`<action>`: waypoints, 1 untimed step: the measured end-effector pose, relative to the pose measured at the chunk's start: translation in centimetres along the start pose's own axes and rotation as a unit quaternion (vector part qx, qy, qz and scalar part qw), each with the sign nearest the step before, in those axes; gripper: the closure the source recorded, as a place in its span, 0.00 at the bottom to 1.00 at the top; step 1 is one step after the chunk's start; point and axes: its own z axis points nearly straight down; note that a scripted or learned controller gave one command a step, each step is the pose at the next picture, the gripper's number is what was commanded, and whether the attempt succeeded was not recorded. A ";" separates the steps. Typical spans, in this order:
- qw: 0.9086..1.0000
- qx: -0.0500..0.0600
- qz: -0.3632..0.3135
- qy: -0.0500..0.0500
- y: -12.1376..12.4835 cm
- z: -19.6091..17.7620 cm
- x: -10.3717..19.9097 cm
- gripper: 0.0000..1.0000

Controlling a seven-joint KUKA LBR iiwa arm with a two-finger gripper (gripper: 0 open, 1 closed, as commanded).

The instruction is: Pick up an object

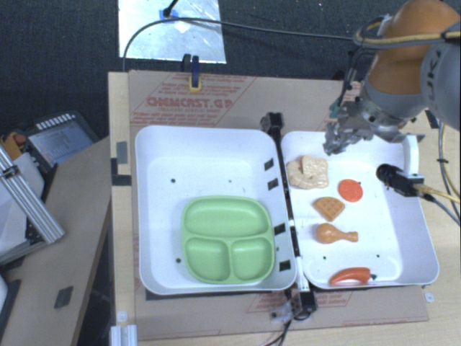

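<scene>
You can see the gripper [336,146] hanging over the far part of the right bin [410,254]; you cannot tell how it is set. Just near it lies the pale bread piece [308,171]. Nearer to you sit the round red slice [351,189], the waffle [329,208], the chicken leg [335,233] and the red pepper [350,276]. In the left bin [155,193] rests a green tray [227,238]
</scene>
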 end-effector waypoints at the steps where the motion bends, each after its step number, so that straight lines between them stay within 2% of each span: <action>1: 1.000 0.000 0.001 0.000 -0.4 0.3 4.6 1.00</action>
